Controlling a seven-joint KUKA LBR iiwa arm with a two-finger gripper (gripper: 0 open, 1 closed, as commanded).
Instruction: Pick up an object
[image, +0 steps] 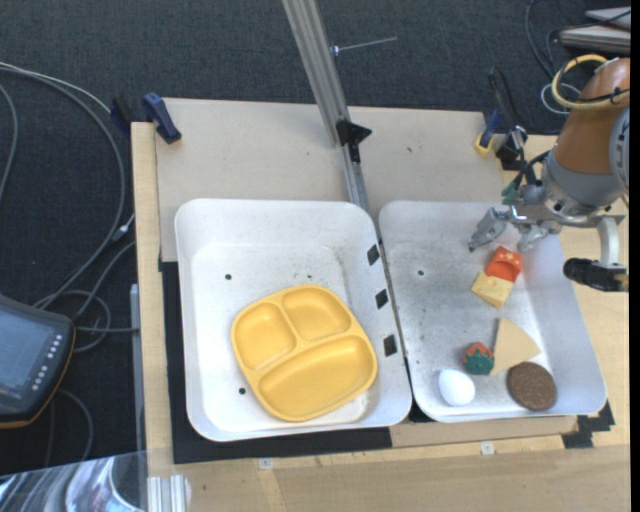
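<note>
Gripper (507, 229) over upper part of right bin (430, 300), fingers spread apart, nothing between them. Just below: orange-red block (504, 264) touching yellow block (491, 289); further down tan wedge (514, 342), small red-green piece (478, 358), white egg (456, 387), brown disc (530, 385). Yellow divided plate (302, 350) in left bin (200, 300).

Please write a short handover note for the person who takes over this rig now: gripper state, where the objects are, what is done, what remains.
Gripper: above the back of the right bin, holding nothing; fingers look open.
Right bin holds: orange-and-yellow block just in front of the gripper, tan wedge, green-and-red toy, white egg, brown round cookie.
Left bin holds the yellow divided plate.
Done: no object picked yet.
Left: grasp one object and lift it; the block is nearest.
</note>
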